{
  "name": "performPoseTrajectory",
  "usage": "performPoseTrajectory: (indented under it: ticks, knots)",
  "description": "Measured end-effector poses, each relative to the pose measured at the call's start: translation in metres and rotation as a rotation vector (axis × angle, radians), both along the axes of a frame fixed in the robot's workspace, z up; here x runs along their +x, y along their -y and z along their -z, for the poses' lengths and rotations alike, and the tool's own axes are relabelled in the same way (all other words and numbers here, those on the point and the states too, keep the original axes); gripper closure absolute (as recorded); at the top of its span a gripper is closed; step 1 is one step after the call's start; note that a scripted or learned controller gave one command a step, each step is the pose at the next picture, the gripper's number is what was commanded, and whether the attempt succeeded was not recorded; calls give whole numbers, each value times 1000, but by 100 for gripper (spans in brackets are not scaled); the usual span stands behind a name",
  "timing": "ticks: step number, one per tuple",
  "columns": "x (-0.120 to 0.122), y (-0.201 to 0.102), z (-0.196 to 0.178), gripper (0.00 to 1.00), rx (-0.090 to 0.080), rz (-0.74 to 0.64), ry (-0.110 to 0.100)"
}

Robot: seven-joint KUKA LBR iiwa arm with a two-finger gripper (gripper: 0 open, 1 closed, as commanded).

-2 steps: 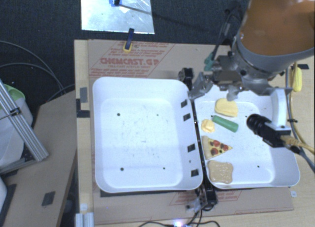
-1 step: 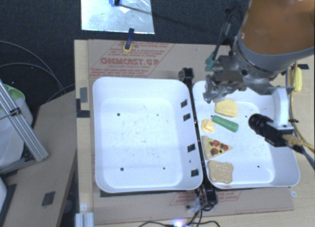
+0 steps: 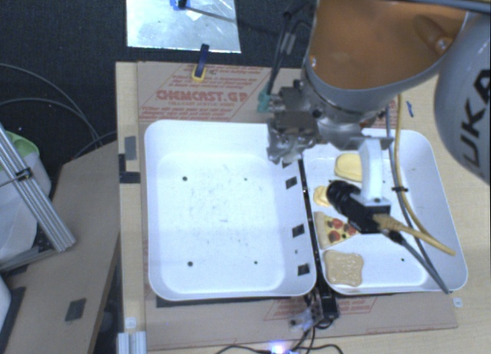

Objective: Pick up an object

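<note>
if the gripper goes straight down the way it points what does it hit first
Likely the two-finger gripper meets the left shallow white bin, at the floor beside its right rim; depth is unclear.

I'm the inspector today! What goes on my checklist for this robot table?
Surface: left bin and right bin, both white, side by side on a cardboard sheet.
Job's things: yellow piece, pizza slice and tan toast-like piece, all in the right bin.
Clutter: blue-and-yellow clip on the cardboard.
Gripper: gripper above the back of the bins' shared wall; nothing seen in it.
Cables: dark cables on the floor, left.
Surroundings: silver sheet behind; metal frame left.
</note>
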State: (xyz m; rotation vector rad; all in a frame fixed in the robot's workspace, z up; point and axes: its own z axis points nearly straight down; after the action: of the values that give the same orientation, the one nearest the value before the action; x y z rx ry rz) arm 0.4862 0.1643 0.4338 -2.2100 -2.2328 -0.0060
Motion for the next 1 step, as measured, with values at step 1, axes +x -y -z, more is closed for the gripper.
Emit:
performPoseTrajectory:
  ticks: [1]
  knots:
    - [1, 4, -11, 100, -1, 0, 2]
